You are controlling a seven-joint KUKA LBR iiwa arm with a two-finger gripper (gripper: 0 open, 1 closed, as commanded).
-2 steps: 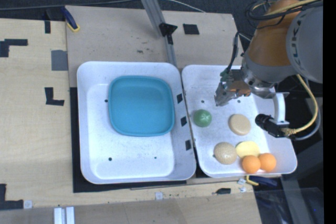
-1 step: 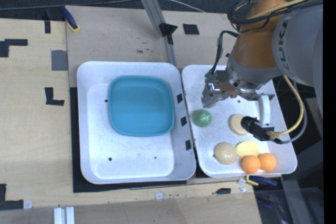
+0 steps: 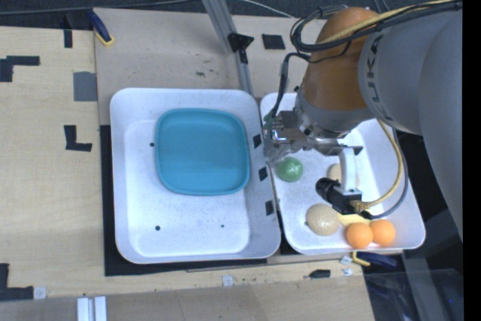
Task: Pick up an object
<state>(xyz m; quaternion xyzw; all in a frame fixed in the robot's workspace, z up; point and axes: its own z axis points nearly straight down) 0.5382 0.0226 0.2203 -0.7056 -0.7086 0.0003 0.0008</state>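
Since the gripper (image 3: 284,150) sits right above the green ball (image 3: 288,170), can't tell its finger state, I'd drop straight down and centre on it, clear of the bin wall (image 3: 272,184).

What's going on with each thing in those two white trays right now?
blue plate: lying flat in left bin.
green ball: in right bin, just below the gripper.
beige ball: resting loose.
two orange balls: touching, near front rim.
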